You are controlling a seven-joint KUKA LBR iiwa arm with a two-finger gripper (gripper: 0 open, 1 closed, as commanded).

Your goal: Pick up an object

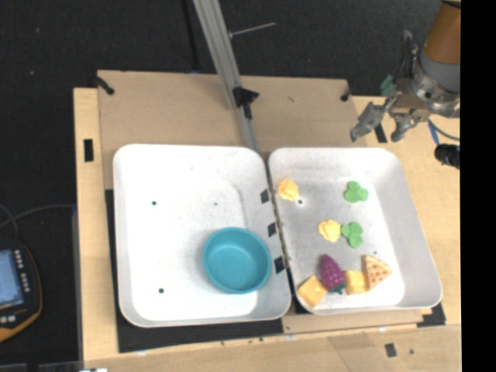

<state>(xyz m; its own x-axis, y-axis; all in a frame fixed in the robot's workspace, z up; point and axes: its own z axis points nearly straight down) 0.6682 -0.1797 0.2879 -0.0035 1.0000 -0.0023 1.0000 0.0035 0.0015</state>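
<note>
My gripper (pixel 381 127) hangs above the back right corner of the right bin (pixel 403 177), open, with nothing between its spread fingers. In the right bin lie several small toys: a yellow piece (pixel 288 190) near the left wall, a green clover shape (pixel 356 192), a yellow shell (pixel 329 230) beside another green piece (pixel 353 233), purple grapes (pixel 332 273), a yellow block (pixel 312 291), a small yellow piece (pixel 355 282) and a pizza slice (pixel 377 270). A blue bowl (pixel 236 260) sits in the left bin (pixel 155 177).
A slanted metal pole (pixel 221 49) rises from the bench behind the bins' shared wall. A handheld controller (pixel 14 281) lies at the far left, off the bench. Black cables run near the arm at the right.
</note>
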